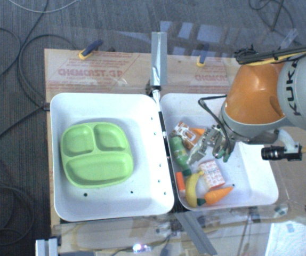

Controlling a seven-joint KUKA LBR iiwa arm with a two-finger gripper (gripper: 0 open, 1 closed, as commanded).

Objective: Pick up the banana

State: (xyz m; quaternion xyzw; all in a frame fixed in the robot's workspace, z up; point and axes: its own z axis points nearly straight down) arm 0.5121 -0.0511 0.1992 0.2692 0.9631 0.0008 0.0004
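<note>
Camera view looks down on two white bins side by side on a wooden bench. The right bin [259,188] serves as the landmark here. The banana [192,187] lies inside it, near its front edge and toward its left wall, curved, with a dark tip at its upper end. Just to the banana's right, also at the front of the right bin, lies an orange carrot [218,194]. Touching the banana's upper right side is a small red-and-white packet [212,173]. Along the right bin's left wall sit a green bottle-like item [178,149] and, below it, a short orange piece [180,182]. Toward the back of the right bin lies an orange-and-white wrapper [187,133].

The gripper [209,145] hangs over the middle of the right bin, above and apart from the banana, its metal fingers pointing left toward the green item. Whether those fingers are apart or together cannot be told from this angle; nothing is visibly clamped between them. The arm's orange band [251,95] looms over the right bin's back half.

To the left of the right bin, the left bin [67,201] holds a green divided tray [96,154].
</note>
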